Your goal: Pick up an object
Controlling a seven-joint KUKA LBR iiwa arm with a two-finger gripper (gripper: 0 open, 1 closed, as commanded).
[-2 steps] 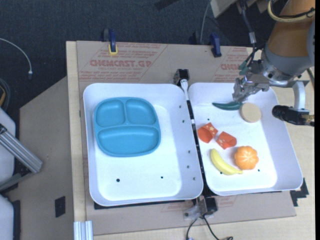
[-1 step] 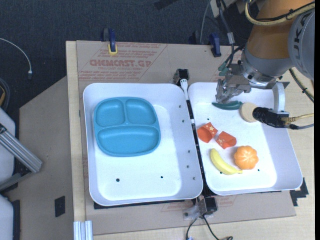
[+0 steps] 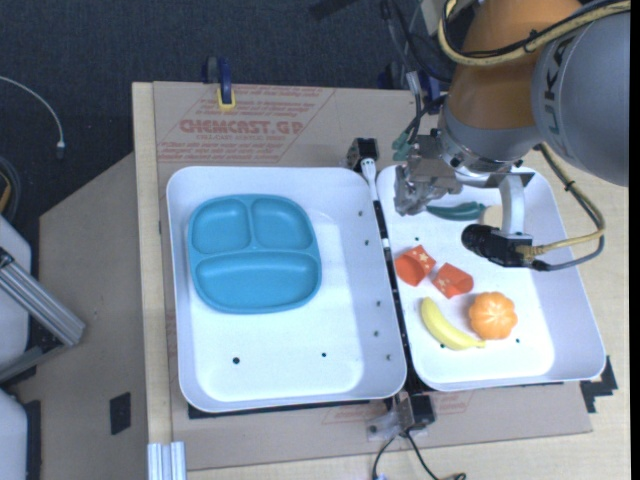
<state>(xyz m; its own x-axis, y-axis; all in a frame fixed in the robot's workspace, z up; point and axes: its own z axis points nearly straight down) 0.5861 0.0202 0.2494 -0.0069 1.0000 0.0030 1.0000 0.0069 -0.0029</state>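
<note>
Two white bins are seen side by side on the bench. The left bin (image 3: 200, 368) holds a blue divided plate (image 3: 255, 253), lying flat in its upper-left part.

The right bin (image 3: 570, 353) holds the loose objects. Two red pieces are placed left of centre: one red piece (image 3: 415, 265) nearer the divider, the other red piece (image 3: 453, 280) just beside it, lower right. Whether the two touch cannot be told. A banana (image 3: 447, 326) is laid diagonally below them, and an orange (image 3: 492, 315) sits just to its right, touching or nearly touching it. A teal object (image 3: 458, 209) is partly seen in the upper part of the bin, mostly covered by the arm; its shape cannot be made out.

The arm (image 3: 510, 63) comes in from the right, with its orange band above the wrist. The gripper (image 3: 412, 196) is positioned over the upper-left area of the right bin, close to the divider, above the upper red piece and just left of the teal object. Nothing is seen between the fingers. Finger spacing cannot be told from this angle. A black unit (image 3: 492, 242) with a cable is mounted at the wrist side and hangs over the bin, right of the red pieces.

All pickable objects are resting in the bin; none is lifted.
</note>
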